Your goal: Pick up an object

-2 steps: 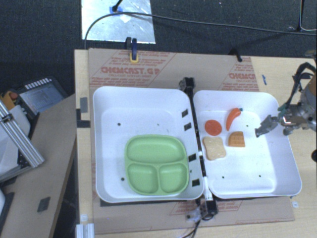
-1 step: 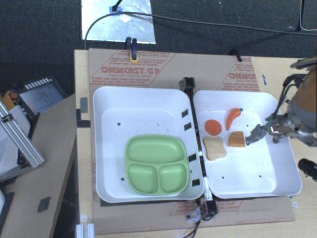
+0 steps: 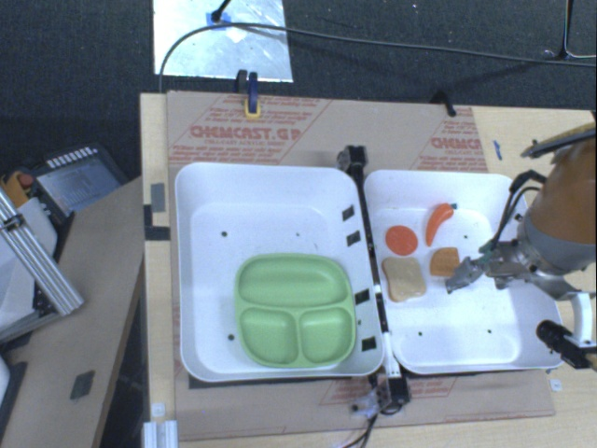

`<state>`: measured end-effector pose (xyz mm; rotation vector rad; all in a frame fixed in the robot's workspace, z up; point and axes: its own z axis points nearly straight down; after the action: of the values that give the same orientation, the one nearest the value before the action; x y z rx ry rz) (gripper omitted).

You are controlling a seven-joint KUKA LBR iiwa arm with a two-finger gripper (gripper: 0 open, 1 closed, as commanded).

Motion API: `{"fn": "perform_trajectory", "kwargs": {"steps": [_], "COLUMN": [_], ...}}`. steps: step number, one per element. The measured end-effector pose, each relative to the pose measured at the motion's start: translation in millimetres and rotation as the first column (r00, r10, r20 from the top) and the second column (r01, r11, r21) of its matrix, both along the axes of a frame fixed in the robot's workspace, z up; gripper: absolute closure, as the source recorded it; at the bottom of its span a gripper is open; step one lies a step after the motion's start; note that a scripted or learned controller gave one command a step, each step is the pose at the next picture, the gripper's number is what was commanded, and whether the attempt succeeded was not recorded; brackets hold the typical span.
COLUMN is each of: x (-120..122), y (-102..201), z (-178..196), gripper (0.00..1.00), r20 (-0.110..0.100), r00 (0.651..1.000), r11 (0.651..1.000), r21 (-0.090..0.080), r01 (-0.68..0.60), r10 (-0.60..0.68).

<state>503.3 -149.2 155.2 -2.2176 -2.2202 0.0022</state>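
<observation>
approach step: the end effector (image 3: 454, 283), state unclear, hangs beside the small orange-brown block (image 3: 444, 261) mid right white bin (image 3: 466, 348); next, descend squarely.

Two bins sit side by side on the bench. The left bin (image 3: 201, 203) holds a three-compartment plate (image 3: 294, 308) toward its 5 o'clock corner. In the right bin (image 3: 466, 348), a tomato slice (image 3: 402, 240) has a carrot (image 3: 438, 222) at its 2 o'clock, a bread slice (image 3: 404, 278) at 6, and a nugget (image 3: 444, 261) at 4.
</observation>
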Motion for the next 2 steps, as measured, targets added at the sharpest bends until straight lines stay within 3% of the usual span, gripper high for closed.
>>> {"fn": "perform_trajectory", "kwargs": {"steps": [1, 2], "x": [-4, -2], "y": [11, 10], "z": [-53, -40], "gripper": [0.00, 1.00], "r20": [0.000, 0.005], "r00": [1.000, 1.000], "r11": [1.000, 1.000], "r21": [0.000, -0.002], "r01": [0.000, 0.000], "r10": [0.000, 0.000]}}
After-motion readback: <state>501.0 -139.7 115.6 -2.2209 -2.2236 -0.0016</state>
